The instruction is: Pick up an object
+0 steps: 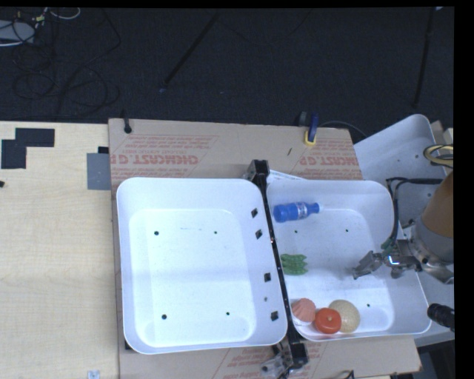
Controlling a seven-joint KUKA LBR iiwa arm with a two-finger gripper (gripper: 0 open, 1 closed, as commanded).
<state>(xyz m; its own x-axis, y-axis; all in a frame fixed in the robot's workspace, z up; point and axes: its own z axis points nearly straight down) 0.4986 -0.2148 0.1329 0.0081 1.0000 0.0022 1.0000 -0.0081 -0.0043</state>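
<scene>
approach step: jaws (368,265) apart and holding nothing at 3 o'clock of right bin (370,194), next drop onto green object (293,263) at 9 o'clock.

Blue bottle (295,212), green sprig (293,263), red round piece (327,320), cream ball (346,314) (both bins (141,200) plain white).

Setting: a robotics lab test bench, seen from above.
Bench: two shallow white bins (192,259) sat side by side on taped cardboard sheeting (222,152) over a pale wood tabletop (52,259).
Floor: dark carpet (222,59) lay beyond the far edge, crossed by loose cables (44,18).
Machine: a grey arm with an orange band (443,211) reached in from the right.
</scene>
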